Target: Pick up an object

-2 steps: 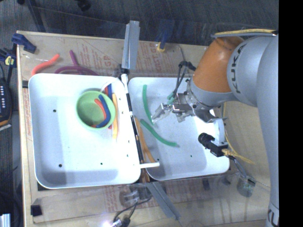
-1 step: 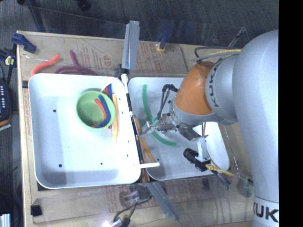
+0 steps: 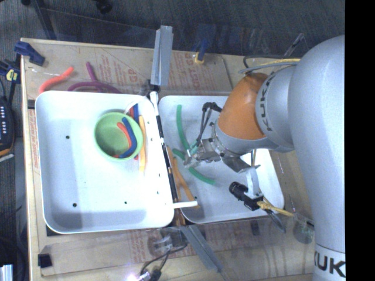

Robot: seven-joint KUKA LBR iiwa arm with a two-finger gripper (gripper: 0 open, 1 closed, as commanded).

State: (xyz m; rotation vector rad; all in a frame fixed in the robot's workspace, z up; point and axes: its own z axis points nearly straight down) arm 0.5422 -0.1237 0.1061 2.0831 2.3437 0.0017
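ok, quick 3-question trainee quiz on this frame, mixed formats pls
1. True or false: the green bowl sits in the left bin.
2. Which bin is the gripper over? A) left B) right
3. Fill in: the strips near the gripper, such as the one at, are ____ in colour.

Key: 1 true; 2 B, the right bin; 3 green.

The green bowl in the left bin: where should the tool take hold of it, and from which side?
Grip the green bowl by its rim, coming straight down. It sits upright and open. The rim's left arc looks bare, while coloured sticks lie in and against its right side, so the left edge seems the cleaner place to pinch.
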